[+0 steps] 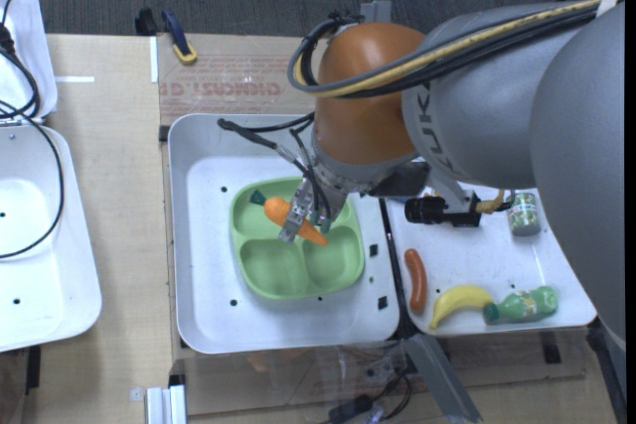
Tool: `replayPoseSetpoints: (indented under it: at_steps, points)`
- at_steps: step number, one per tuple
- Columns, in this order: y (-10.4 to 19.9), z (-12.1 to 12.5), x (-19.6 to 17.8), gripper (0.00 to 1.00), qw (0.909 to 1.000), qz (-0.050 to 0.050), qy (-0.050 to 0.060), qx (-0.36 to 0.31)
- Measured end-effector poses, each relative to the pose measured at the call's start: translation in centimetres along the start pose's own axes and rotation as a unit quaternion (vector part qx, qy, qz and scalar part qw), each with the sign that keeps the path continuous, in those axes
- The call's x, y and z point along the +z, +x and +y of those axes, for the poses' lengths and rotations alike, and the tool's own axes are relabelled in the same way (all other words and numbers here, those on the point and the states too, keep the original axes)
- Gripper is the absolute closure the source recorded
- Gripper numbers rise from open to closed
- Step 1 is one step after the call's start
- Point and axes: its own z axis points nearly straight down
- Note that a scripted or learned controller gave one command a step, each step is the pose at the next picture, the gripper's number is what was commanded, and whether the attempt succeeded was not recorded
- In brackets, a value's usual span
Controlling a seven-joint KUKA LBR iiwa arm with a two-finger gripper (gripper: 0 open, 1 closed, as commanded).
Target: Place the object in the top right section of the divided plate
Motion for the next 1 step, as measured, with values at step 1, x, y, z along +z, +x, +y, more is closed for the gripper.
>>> replayPoseSetpoints:
  at_steps: [1]
  points:
    - [-1.77,-7.16,-0.69,1.0,0.9999,0.0,0.0,-0.014]
